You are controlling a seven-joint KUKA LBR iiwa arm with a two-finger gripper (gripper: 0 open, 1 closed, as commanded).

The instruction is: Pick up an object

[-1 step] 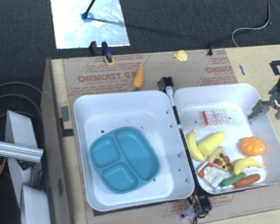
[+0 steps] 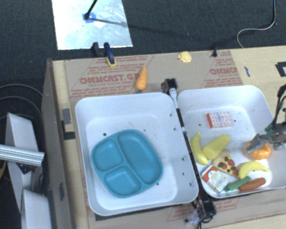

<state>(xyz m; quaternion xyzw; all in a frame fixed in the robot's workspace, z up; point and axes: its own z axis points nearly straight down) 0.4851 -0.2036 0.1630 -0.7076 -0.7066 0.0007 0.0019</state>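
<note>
My gripper (image 2: 263, 140) reaches into the right bin (image 2: 248, 98) from the right edge and hangs just above a small orange toy fruit (image 2: 260, 152), partly covering its top. Close by lie a yellow banana (image 2: 253, 167), a pizza slice (image 2: 226, 164), a yellow pepper-like piece (image 2: 216, 145) and another yellow piece (image 2: 199, 150). A red sausage (image 2: 252, 185), a green piece (image 2: 237, 184) and a small carton (image 2: 217, 179) sit along the bin's front wall. A red-and-white packet (image 2: 219, 119) lies farther back.
The left bin (image 2: 96, 108) holds a blue divided plate (image 2: 126, 162). On the cardboard behind the bins lie an orange carrot (image 2: 141, 79) and a small yellow piece (image 2: 185, 57). A metal latch (image 2: 170, 86) sits at the divider between the bins.
</note>
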